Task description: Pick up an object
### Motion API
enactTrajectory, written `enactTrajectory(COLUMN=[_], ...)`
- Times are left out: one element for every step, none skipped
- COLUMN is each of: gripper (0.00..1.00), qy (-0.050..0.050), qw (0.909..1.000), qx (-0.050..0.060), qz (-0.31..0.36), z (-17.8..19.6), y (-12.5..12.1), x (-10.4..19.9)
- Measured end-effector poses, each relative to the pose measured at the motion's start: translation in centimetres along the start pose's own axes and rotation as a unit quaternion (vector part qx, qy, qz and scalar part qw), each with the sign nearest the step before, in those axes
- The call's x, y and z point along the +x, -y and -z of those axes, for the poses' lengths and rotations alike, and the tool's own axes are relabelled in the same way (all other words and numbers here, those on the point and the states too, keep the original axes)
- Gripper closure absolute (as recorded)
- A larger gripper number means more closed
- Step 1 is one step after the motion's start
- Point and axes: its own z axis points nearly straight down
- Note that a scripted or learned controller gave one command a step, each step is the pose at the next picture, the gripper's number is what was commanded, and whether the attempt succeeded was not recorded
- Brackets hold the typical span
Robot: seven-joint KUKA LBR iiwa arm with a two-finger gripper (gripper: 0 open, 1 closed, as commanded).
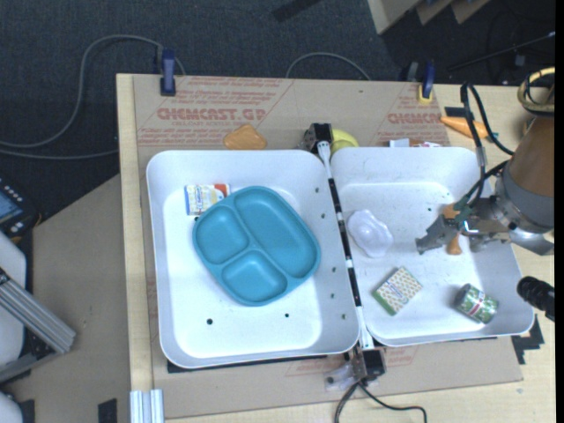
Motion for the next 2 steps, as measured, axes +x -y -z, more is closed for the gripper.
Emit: enactTrajectory(gripper=[0.0, 0.0], qy=[0.001, -0.004], qw=[1.0, 1.0], qx=[0.004, -0.001], qz=[-0.003, 0.003], z=[-14.1, -13.7], y=[-2.7, -12.8], x=[-7.9, -9.4])
